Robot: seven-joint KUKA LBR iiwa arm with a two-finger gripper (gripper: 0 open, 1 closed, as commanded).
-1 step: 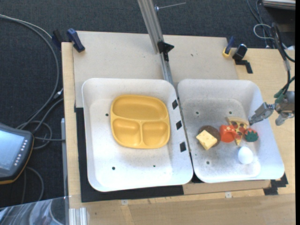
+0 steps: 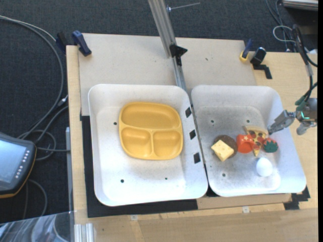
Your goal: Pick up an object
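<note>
The right bin holds a cluster of small toys. A yellow cheese block leans on a brown round piece. To their right are a red toy, a pizza slice, a small green piece and, nearer the front, a white egg. My gripper reaches in over the bin's right rim and is open. One finger points down-left toward the pizza slice, its tip just right of it. Nothing sits between the fingers.
The left bin holds a yellow divided plate. A metal pole runs from the top down to the gap between the bins. Clamps and cables lie around the bench edges.
</note>
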